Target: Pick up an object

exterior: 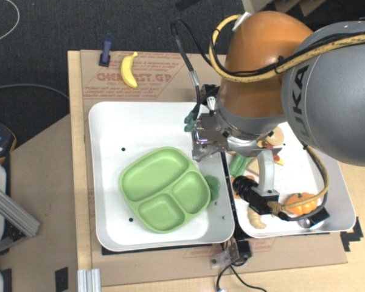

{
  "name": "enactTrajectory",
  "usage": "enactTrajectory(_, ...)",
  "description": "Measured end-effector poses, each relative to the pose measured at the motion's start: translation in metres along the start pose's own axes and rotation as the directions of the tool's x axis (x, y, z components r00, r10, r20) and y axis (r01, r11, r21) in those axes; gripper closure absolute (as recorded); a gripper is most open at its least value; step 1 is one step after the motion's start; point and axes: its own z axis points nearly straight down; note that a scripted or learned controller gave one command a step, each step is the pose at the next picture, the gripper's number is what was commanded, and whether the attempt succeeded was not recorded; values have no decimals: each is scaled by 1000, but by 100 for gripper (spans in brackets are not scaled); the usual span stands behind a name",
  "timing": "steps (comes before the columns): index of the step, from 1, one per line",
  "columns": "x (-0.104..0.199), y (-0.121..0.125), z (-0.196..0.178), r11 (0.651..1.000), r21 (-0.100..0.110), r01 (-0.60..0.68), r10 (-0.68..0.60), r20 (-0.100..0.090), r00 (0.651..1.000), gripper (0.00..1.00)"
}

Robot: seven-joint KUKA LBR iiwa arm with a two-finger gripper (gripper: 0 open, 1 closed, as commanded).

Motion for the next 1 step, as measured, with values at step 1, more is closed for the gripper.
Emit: enactTrajectory(1, 104, -14, -145, 1000, -19, 6, -7, -10, 1000, 100)
